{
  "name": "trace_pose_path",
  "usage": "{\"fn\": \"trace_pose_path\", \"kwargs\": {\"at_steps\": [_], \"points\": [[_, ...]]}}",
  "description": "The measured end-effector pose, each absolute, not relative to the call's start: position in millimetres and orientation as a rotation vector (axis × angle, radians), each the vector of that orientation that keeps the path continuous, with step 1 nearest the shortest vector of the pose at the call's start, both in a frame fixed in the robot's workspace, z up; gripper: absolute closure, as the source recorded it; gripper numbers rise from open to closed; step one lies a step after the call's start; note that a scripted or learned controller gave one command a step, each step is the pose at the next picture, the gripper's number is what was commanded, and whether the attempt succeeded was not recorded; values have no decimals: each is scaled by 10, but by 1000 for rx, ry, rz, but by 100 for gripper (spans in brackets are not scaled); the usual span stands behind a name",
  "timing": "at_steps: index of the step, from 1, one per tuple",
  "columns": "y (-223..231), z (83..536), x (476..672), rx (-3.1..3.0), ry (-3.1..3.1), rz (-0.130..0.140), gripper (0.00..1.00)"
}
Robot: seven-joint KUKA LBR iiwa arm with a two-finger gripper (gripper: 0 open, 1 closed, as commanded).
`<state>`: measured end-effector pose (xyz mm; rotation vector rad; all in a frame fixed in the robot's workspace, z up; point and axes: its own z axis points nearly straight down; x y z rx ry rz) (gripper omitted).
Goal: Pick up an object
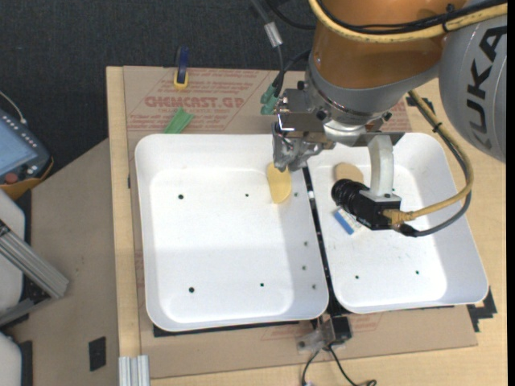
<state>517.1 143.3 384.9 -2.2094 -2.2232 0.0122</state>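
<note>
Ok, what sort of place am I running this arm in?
Probably a robotics lab grasping bench, not a production line: a KUKA arm reaches over the left bin and the right bin, both shallow and white, set on a brown sheet printed Chemcast GP, with a blue clamp at its edge.

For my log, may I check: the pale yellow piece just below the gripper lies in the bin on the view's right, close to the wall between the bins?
Not quite: the camera view shows the pale yellow piece in the bin on the view's left, just below the gripper, close to the wall between the bins.
</note>
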Motion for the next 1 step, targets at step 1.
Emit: {"fn": "trace_pose_path", "kwargs": {"at_steps": [1], "points": [[925, 3947, 5227, -2230, -2216, -1, 100]]}}
